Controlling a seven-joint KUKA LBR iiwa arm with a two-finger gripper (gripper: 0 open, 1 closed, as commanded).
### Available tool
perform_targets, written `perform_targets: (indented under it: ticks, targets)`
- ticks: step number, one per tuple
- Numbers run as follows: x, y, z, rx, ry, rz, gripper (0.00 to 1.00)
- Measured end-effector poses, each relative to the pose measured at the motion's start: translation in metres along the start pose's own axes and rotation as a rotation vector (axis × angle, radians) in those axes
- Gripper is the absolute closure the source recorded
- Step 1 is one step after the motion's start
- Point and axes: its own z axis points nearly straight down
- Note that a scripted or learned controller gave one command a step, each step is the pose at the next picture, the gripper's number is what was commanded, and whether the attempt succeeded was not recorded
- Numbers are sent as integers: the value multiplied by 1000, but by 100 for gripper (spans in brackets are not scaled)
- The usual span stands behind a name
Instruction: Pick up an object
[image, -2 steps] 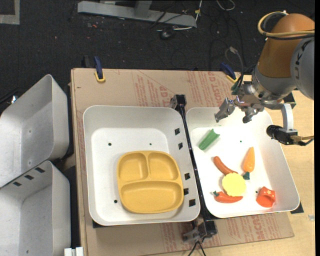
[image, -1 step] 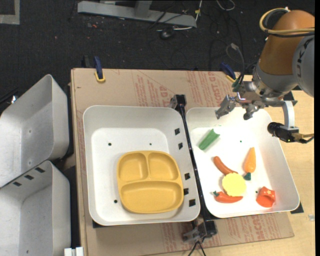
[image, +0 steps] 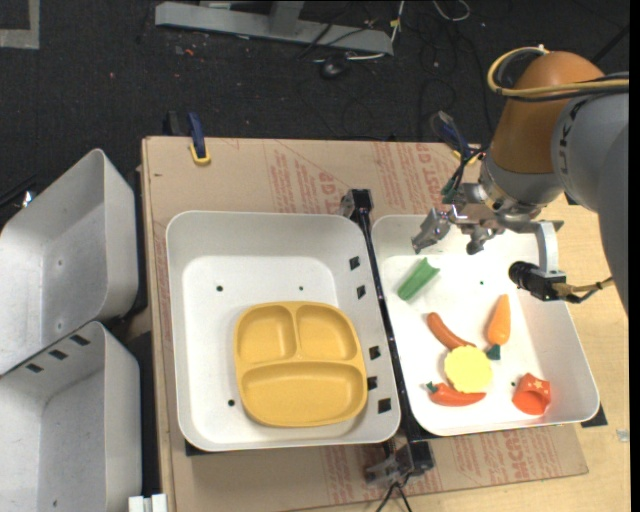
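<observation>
Hovering gripper (image: 455, 228) over right bin (image: 585, 385) back edge, fingers spread, nothing between | nearest: green piece (image: 417, 279) just below-left | carrot (image: 498, 320), sausage (image: 446, 331) farther | risk: tilted green piece slips or fingers hit bin wall

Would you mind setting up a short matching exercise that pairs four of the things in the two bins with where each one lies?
Things:
1. yellow divided plate
2. green piece
3. carrot
4. red pepper

Places:
A. right bin, near corner on the arm's side
B. left bin, alone in it
C. right bin, far part, close below the gripper
D. right bin, middle, toward the arm's side

Pairs: 1-B, 2-C, 3-D, 4-A
</observation>
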Motion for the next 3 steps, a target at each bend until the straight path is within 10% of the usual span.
perform_targets:
  ticks: [2,3]
  targets:
    - [3,4,90,-2,-1,1,0]
    - [3,5,78,-6,-1,1,100]
